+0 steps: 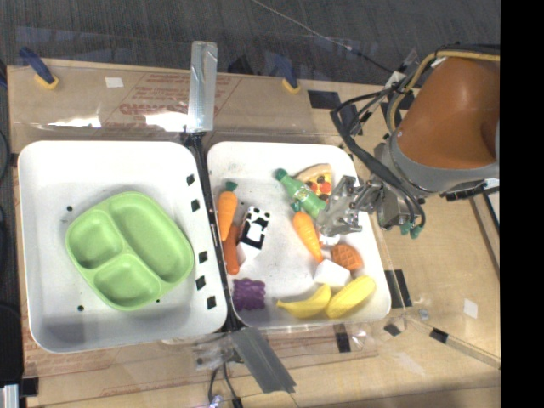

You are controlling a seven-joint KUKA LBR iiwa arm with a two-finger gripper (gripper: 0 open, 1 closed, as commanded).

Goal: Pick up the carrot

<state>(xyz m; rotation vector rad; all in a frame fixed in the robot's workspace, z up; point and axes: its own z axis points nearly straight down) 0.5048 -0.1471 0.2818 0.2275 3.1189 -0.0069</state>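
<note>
**Gripper hovering at the right bin's far-right side, carrot not yet taken**

Gripper is hanging low over the right bin, just right of the middle carrot; whether it is released or clenched, I cannot tell, and nothing is showing in its grasp.

Going left to right: the left bin is holding a green divided plate. In the right bin, one carrot is lying against the left wall, its long axis running far to near, green top at the far end and tip merging with a reddish piece nearer the camera. Beside it a black-and-white block is sitting, with purple grapes near the front. A second carrot is lying mid-bin, long axis slanting from far-left to near-right, pointed end toward the near right. A green bottle and a pizza slice are crowding its far end; a white cube, an orange-brown lump, a banana and a lemon are sitting near its tip.

Likely trouble: closing along the carrot's length instead of across it, so it is slipping out; or the bottle getting nudged or pinched instead, since it is sitting so close.
</note>
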